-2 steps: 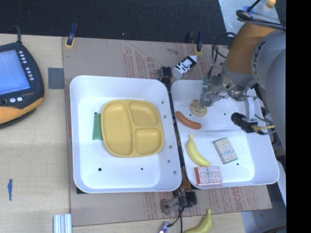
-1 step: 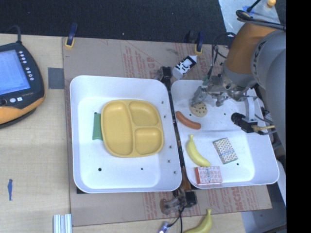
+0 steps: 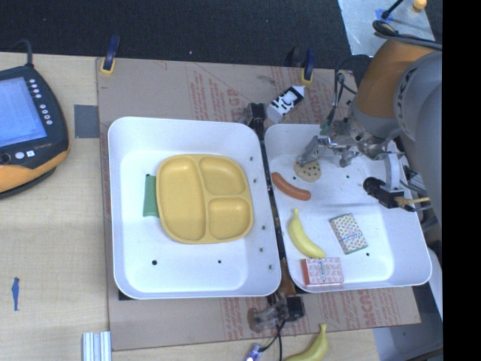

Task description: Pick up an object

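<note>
The right white bin (image 3: 409,265) holds a round speckled cookie (image 3: 307,171), a red-brown sausage (image 3: 291,186), a yellow banana (image 3: 304,236), a small patterned box (image 3: 348,232) and a pink-red box (image 3: 322,271). My gripper (image 3: 325,156) hangs over the far left part of this bin, just above the cookie, with its fingers spread open. Its left fingertip (image 3: 304,159) is close to the cookie's upper edge. Nothing sits between the fingers. The grey and orange arm reaches in from the right.
The left white bin (image 3: 128,269) bears a yellow divided tray (image 3: 203,198) with a green piece (image 3: 149,195) sticking out at its left. A teach pendant (image 3: 26,130) lies far left. A second banana (image 3: 316,344) lies outside at the front. A black-and-white item (image 3: 285,102) sits behind the bins.
</note>
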`<state>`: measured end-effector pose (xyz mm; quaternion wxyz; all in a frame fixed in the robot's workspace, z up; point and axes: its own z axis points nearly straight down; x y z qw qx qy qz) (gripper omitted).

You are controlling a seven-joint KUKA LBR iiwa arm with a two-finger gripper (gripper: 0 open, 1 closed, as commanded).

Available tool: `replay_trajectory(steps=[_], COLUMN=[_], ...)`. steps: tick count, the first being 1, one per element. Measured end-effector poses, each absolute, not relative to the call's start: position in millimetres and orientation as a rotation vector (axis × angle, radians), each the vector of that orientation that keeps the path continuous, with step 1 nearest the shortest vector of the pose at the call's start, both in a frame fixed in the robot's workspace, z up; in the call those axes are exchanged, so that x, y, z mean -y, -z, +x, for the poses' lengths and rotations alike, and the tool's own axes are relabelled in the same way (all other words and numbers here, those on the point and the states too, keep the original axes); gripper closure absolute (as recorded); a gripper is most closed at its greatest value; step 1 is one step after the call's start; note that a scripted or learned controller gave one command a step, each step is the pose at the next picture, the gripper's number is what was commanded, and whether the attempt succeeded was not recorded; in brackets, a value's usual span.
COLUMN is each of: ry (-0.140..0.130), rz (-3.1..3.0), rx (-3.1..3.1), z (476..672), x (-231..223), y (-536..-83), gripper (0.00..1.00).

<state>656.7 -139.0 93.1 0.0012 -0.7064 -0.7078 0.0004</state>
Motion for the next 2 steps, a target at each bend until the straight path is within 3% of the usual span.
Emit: replay_trajectory(steps=[2], ry=[-0.003], rz=[-2.216], rx=[2.226], z=[656.9], x=[115.7], y=[-93.4], gripper=[0.0])
